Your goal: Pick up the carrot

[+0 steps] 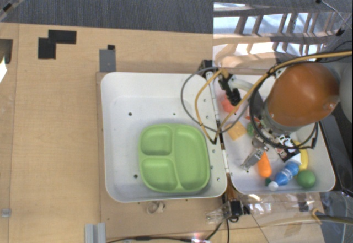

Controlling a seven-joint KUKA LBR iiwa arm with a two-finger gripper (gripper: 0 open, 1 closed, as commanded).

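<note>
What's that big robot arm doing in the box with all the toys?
The robot arm is reaching down into the right bin, where toy food lies in a pile. Its gripper hangs right beside the orange carrot, which is the thing it wants to pick up. The carrot lies on the bin floor next to a blue bottle and a green ball. The green plate sits in the left bin.

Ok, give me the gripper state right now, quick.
Gripper: low in the right bin, right beside the carrot; open or closed cannot be told.
</note>
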